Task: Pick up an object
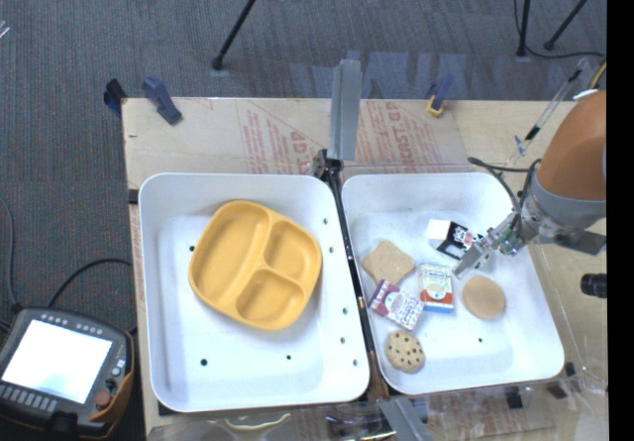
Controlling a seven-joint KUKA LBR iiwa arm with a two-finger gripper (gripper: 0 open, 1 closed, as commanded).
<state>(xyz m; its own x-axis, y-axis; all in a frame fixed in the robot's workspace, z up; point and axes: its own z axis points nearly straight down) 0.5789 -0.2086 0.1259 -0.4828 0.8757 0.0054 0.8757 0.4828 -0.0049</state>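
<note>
1. The arm [570, 166] reaches in from the right over the right bin [540, 350].
2. Its pincer [474, 259] hangs low near the bin's middle; whether it is wide or narrow cannot be told.
3. Just left of the tip lies a small black-and-white packet [454, 237], and just beside it on the near side a round tan disc [484, 297].
4. Further left lie a tan square cracker [386, 262], an orange-edged carton [436, 287] and a pink packet [397, 304].
5. A chocolate-chip cookie [404, 351] lies nearest.
6. The left bin [173, 370] holds a yellow divided plate [256, 264].
</note>
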